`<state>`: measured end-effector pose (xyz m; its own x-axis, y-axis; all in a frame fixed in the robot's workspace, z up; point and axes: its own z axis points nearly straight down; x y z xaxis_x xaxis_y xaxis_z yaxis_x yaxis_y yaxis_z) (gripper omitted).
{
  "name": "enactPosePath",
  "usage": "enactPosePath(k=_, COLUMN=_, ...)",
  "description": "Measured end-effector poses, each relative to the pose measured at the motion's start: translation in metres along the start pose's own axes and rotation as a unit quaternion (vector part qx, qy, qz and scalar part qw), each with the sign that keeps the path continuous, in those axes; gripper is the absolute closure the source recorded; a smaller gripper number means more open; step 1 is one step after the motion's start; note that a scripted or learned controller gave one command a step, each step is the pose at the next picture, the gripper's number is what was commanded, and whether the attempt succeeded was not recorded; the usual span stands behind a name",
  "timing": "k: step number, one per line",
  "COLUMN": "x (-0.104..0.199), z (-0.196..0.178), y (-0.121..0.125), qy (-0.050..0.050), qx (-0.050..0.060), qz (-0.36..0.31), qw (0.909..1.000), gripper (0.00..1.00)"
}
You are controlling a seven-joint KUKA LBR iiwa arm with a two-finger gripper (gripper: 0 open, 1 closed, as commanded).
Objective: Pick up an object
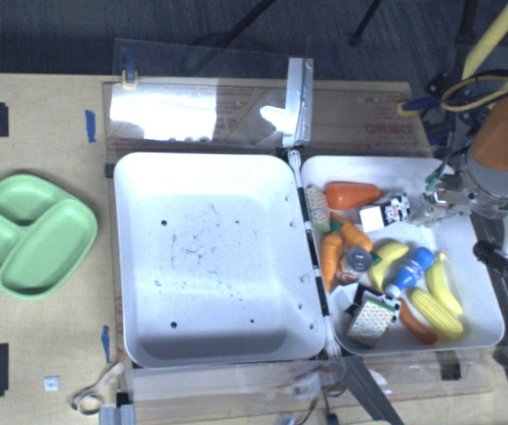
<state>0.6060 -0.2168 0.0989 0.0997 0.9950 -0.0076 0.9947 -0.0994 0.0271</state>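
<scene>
Pale wooden bench [42, 104] carries two white bins; the right bin [484, 330] holds a heap of toy food. Its orange carrot [353, 194], smooth and tapered, lies to the left of the gripper [440, 204] at about its level, while the yellow corn [437, 313] and blue bottle [411, 269] lie below it. Whether the gripper is clenched or released cannot be told.
</scene>
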Motion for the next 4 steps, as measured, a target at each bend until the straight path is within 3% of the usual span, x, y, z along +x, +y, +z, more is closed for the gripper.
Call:
enactPosePath(k=1, x=0.001, z=-0.099, y=-0.039, qy=0.001, qx=0.014, qz=0.16, qw=0.987, gripper=1.0)
enactPosePath(k=2, x=0.057, z=-0.118, y=-0.059, qy=0.002, qx=0.015, qz=0.131, qw=0.9913, gripper=1.0)
enactPosePath(k=3, x=0.057, z=-0.118, y=-0.059, qy=0.002, qx=0.015, qz=0.131, qw=0.9913, gripper=0.0)
enactPosePath(k=4, x=0.011, z=0.0, y=-0.084, qy=0.006, qx=0.015, qz=0.201, qw=0.9794, gripper=0.0)
